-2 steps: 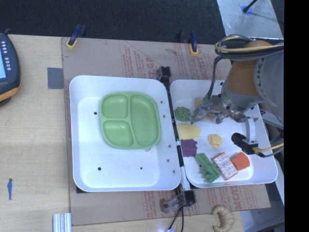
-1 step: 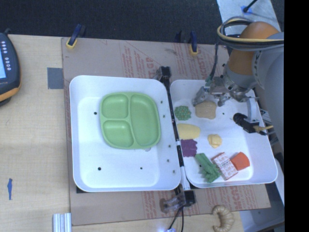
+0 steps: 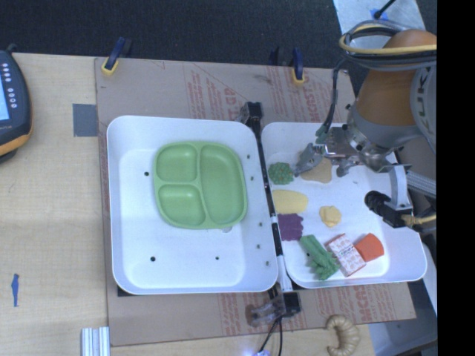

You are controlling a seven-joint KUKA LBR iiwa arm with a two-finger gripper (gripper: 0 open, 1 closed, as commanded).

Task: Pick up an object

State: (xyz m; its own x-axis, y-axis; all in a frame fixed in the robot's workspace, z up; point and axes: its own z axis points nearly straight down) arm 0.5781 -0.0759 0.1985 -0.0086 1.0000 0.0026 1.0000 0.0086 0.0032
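My gripper (image 3: pixel 326 162) hangs over the back of the right bin (image 3: pixel 404 273), its fingers spread apart and open. A tan flat piece (image 3: pixel 319 174) lies just under and between them, not lifted. A green broccoli toy (image 3: pixel 280 173) sits just left of the left fingertip (image 3: pixel 306 159). Further forward in the same bin lie a yellow piece (image 3: pixel 289 200), a small yellow lump (image 3: pixel 330 215), a purple piece (image 3: pixel 290 226), a green leafy toy (image 3: pixel 319 256), a red-and-white box (image 3: pixel 344 254) and an orange block (image 3: pixel 370 247).
The left bin (image 3: pixel 133 265) holds a green divided plate (image 3: pixel 200 184). A black fitting on the arm (image 3: pixel 384 206) overhangs the right bin's right side. A teach pendant (image 3: pixel 11 102) lies at the far left, and a tan curled toy (image 3: pixel 343 334) lies on the bench in front of the bins.
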